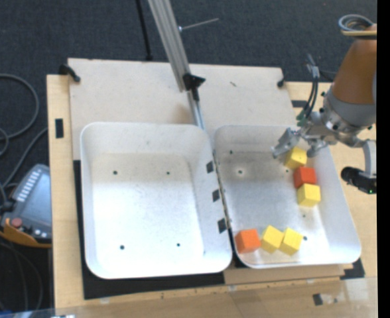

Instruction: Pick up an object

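Camera view: the gripper (294, 148) hangs low over the upper right part of the right bin (248, 177), fingers set either side of a yellow block (297, 157), which appears caught between them, likely a closing grasp. Whether the block is lifted off the floor cannot be told. Directly below it sit a red block (305, 175) and a second yellow block (308, 194), touching in a column, so little side room remains there. An orange block (247, 240) and two yellow blocks (281, 239) crowd the near rim. The left bin (148, 197) offers open floor.
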Controlling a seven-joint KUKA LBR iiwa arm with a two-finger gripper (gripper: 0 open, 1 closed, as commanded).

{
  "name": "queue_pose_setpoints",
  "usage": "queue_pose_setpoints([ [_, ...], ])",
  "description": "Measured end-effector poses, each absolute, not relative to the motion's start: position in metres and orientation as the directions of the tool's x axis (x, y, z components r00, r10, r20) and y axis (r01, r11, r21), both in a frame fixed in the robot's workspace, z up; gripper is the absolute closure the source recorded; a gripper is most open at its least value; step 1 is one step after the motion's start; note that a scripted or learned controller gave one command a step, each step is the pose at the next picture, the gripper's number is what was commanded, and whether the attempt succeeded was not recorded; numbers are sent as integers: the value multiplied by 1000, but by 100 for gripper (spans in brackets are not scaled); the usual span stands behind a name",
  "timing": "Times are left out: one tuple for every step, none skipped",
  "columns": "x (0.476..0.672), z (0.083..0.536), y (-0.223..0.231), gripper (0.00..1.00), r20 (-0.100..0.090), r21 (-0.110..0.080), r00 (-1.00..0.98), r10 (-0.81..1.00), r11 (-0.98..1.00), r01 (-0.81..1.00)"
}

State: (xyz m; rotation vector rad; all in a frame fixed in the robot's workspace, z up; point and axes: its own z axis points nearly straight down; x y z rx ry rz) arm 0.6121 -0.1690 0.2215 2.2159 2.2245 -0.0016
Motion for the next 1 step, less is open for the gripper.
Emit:
queue_pose_setpoints([
  [612, 221, -169, 0, -2, 0, -4, 1000, 4, 1000],
])
